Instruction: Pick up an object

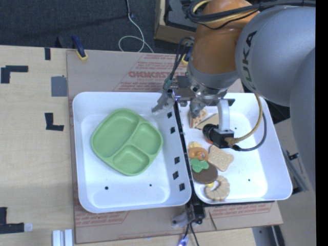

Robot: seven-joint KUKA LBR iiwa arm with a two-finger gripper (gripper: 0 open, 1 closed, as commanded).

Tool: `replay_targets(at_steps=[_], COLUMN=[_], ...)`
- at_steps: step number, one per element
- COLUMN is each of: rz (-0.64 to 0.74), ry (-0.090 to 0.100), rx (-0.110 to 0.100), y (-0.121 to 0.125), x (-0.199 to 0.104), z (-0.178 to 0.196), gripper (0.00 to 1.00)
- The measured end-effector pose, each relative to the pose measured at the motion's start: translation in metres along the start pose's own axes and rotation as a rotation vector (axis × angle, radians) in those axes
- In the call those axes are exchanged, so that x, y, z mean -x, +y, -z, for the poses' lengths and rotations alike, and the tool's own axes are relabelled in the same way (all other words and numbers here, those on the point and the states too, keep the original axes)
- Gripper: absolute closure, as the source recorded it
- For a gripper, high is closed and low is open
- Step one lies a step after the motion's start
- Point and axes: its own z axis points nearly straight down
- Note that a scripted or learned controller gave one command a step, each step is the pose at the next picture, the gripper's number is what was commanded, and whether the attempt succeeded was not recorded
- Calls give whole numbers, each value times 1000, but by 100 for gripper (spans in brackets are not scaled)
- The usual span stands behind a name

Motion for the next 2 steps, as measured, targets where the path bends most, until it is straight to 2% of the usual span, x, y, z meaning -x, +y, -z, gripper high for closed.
replay_targets(at_steps=[1,2], rz=[16,5], ry=[9,4], rx=[11,3], y=[-39,-20], x=[-38,18], z=[61,24], gripper=[0,0])
